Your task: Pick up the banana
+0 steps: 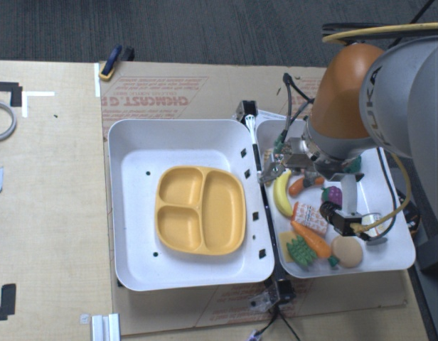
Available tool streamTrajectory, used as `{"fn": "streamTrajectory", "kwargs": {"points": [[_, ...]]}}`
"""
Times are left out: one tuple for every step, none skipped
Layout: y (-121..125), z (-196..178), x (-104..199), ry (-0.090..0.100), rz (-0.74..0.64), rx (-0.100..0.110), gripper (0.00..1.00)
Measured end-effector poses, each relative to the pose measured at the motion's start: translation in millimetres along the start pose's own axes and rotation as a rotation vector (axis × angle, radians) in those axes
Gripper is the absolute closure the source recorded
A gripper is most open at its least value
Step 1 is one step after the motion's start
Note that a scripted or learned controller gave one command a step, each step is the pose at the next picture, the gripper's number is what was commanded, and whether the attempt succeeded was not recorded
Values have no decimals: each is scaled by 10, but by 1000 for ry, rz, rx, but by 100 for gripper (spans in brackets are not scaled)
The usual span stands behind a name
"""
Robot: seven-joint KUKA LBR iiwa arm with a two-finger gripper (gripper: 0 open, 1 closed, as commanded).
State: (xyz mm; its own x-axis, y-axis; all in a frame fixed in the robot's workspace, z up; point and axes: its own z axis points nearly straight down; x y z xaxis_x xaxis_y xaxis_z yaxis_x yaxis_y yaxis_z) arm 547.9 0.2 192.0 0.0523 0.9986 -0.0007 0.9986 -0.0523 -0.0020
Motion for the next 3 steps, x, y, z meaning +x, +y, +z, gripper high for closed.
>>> {"fn": "streamTrajectory", "kwargs": {"points": [[367,-1,-137,-1,-209,-2,0],[95,-1,-159,0,-479,-1,0],[461,-4,67,-1,-762,-4,0]]}}
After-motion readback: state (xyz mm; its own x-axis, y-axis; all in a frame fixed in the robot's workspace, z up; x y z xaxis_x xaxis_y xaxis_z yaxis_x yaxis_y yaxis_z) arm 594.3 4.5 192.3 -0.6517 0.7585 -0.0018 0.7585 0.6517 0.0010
